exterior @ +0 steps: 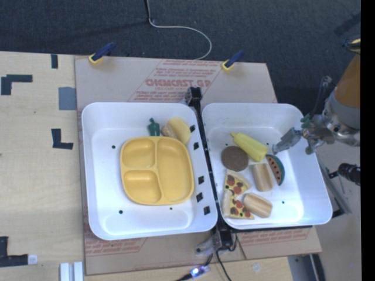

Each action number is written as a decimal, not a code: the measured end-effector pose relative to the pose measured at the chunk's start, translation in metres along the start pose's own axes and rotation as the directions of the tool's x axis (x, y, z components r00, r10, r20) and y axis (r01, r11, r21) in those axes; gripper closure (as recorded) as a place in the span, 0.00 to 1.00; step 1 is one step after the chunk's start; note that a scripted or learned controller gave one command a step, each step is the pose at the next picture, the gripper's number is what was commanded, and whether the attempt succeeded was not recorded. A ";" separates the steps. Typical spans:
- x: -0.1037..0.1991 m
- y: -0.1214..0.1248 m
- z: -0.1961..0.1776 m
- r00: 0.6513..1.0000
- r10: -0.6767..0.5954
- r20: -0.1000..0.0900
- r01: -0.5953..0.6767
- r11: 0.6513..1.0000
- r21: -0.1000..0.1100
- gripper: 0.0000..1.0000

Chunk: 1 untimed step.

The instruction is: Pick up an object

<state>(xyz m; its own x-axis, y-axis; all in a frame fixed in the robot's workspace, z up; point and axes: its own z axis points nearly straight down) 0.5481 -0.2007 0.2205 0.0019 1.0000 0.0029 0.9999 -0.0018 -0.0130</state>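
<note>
End effector (285,142) tilted low, above right bin (304,211)

Even, diffuse overhead light falls across the worktop (35,174), leaving the two white bins (96,174) bright but short of full washout, with only faint, soft shadows along their inner walls. The yellow tray (157,170) shows a mild sheen on its ridges. The dark carpet (70,10) at the top reads dim and grainy. Resolution is low and detail soft throughout; the printed lettering on the cardboard (176,81) is barely legible. The arm's orange band (354,84) at the right edge is blurred.
</note>
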 end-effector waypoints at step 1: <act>0.000 0.003 -0.006 1.000 -0.003 0.003 0.003 1.000 -0.011 0.00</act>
<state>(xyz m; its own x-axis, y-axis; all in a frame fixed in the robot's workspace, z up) 0.5509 -0.2005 0.2266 -0.0012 1.0000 0.0002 1.0000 0.0012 -0.0016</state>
